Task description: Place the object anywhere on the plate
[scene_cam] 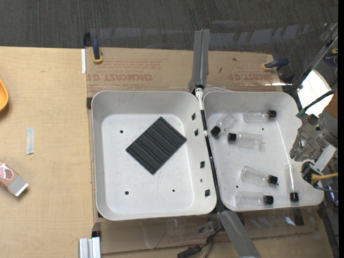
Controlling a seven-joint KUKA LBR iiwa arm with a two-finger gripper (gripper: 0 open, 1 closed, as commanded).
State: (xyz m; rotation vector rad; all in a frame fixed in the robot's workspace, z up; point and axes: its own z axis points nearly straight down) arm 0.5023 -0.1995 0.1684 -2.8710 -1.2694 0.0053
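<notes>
Nearest, several clear vials with black caps (258, 177) lie scattered in the right bin (279, 98), while the ridged black plate (156, 144) sits tilted in the left bin (99, 160). Farther right, the tool (312, 149) hangs at the right bin's edge; I cannot tell its state.

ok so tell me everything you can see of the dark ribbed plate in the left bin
The plate is a flat, dark grey, roughly square slab with parallel ridges across its top; it looks like rubber or plastic. It lies flat on the floor of the left bin, turned like a diamond, a little above centre. Nothing rests on it and it touches no bin wall. The clear vials all lie in the right bin.
</notes>
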